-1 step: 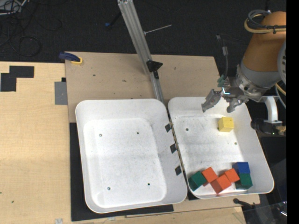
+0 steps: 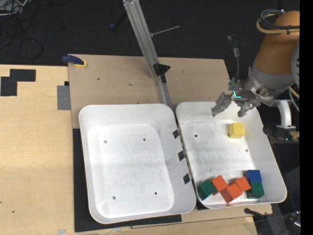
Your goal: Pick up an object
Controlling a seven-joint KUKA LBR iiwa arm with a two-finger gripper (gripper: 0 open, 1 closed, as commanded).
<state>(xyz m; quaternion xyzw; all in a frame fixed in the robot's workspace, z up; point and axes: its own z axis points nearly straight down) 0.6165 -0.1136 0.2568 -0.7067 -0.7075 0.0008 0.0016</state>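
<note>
The pincer [image 2: 231, 105] hangs spread apart and holds nothing, at the top of the right bin [image 2: 215, 151]. The yellow block [image 2: 236, 130] sits just below it. If the pincer drops off-center, it may bump the block away and grab nothing.

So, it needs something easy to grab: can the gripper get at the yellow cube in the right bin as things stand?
Probably yes. The small yellow cube sits alone on the shallow white right bin's floor, apart from the block cluster, and the open two-finger gripper hangs just above and left of it, nothing between.
</note>
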